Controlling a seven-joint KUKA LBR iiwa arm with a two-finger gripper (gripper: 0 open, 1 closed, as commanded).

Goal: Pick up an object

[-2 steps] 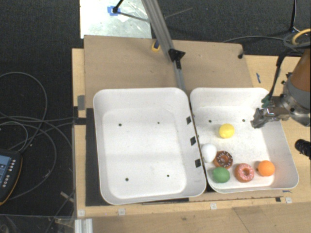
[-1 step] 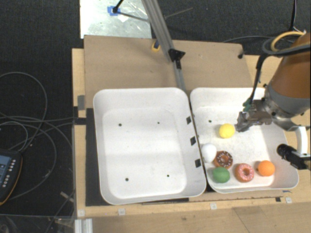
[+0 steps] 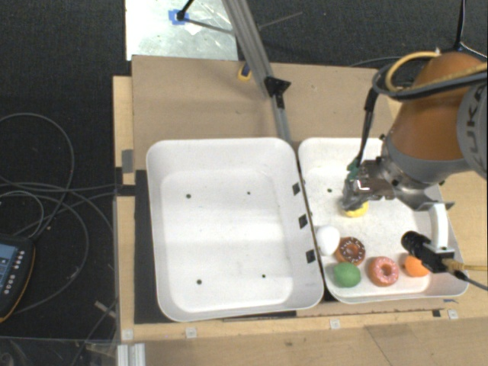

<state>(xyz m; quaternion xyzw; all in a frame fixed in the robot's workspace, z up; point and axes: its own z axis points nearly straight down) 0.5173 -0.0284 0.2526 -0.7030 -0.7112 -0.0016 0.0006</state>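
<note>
I look down on two shallow white bins side by side on a brown bench (image 3: 206, 97). The left bin (image 3: 229, 227) has a bare white floor with a few small dark dots. The right bin (image 3: 328, 162) holds all the objects. I count six: one white egg-shaped piece (image 3: 328, 240) by the dividing rim, one chocolate-brown doughnut (image 3: 351, 249) just beside it, one green ball (image 3: 347, 274) below that, one pink-frosted doughnut (image 3: 383, 271) to its right, one orange piece (image 3: 415, 266) near the right wall, and one yellow piece (image 3: 356, 210) further up the bin. The gripper (image 3: 354, 197) sits directly over the yellow piece, touching or nearly touching its top; I cannot tell whether it grips it. The arm's orange band (image 3: 431, 105) and grey wrist cover the bin's upper right part. A black fitting (image 3: 424, 252) on the arm overlaps the orange piece. A grey pole (image 3: 252, 36) slants across the bench above the bins. Loose cables (image 3: 46, 204) and a handheld controller (image 3: 14, 269) lie on the dark floor to the left
</note>
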